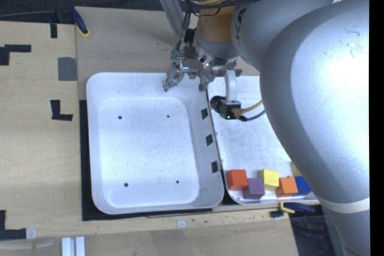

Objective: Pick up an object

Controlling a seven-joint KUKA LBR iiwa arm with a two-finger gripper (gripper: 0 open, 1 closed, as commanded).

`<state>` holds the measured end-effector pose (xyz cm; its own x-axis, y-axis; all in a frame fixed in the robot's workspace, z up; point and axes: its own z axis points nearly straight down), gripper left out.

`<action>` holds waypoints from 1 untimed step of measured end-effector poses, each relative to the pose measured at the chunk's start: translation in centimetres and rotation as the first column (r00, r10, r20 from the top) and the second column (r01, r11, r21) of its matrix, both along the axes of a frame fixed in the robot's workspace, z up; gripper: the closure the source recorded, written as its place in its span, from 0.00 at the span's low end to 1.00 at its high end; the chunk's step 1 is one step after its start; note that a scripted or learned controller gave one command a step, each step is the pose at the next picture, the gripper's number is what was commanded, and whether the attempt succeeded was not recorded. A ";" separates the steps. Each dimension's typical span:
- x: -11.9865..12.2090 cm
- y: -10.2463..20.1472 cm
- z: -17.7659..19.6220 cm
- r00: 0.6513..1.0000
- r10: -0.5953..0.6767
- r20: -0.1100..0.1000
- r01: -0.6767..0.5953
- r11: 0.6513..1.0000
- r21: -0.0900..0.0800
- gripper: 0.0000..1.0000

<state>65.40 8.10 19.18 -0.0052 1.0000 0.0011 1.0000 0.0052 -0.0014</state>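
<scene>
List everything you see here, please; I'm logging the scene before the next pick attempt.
left bin: 1, white, left half of the bench.
right bin: 1, white, beside it, partly under the arm.
blocks: 5 showing, near edge of the right bin: orange block, purple block, yellow block, second orange block, blue block.
black tape marks: several, on the bench at left.
arm: 1, grey with orange band, from the right.
gripper: 1, above the far rim between the bins.
</scene>
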 end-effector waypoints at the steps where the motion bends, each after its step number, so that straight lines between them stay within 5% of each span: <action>1: 0.1 -4.2 0.0 1.000 -0.008 -0.001 0.008 1.000 -0.004 0.00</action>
<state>65.51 3.85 19.17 0.0025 1.0000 -0.0027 1.0000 -0.0025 -0.0021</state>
